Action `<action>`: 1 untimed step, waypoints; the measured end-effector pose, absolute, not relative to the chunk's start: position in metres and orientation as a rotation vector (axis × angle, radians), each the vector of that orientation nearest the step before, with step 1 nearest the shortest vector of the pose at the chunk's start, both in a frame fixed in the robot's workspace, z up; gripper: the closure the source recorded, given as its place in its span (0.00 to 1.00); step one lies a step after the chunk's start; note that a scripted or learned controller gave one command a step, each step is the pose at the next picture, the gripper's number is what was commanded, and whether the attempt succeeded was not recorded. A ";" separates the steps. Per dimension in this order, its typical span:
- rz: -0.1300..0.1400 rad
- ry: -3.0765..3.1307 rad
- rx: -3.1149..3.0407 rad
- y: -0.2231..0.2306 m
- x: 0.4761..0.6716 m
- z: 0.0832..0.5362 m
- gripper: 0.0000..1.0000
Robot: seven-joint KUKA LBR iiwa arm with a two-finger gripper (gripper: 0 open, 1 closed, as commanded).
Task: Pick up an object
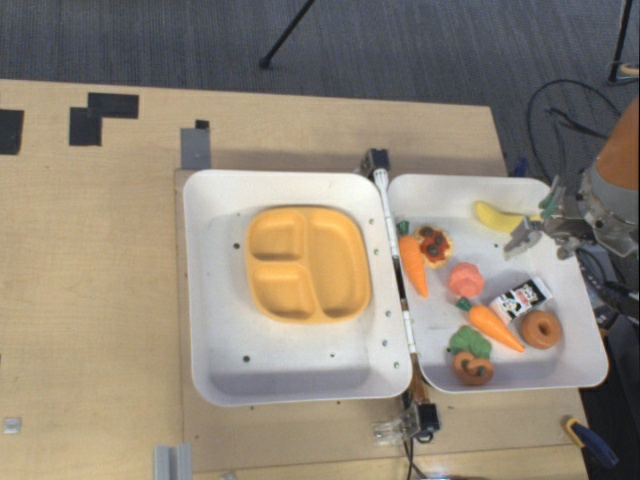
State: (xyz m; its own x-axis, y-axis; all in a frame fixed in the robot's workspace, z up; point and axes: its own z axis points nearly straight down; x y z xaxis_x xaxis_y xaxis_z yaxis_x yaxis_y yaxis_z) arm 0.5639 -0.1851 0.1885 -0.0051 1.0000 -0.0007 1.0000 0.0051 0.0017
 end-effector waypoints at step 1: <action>0.004 2.295 2.139 -0.198 0.521 0.094 0.00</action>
State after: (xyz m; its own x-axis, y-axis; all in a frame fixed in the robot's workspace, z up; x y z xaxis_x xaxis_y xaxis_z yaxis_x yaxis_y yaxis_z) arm 0.5208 -0.1975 0.0944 -0.0703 0.9975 -0.0014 0.9975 0.0703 0.0045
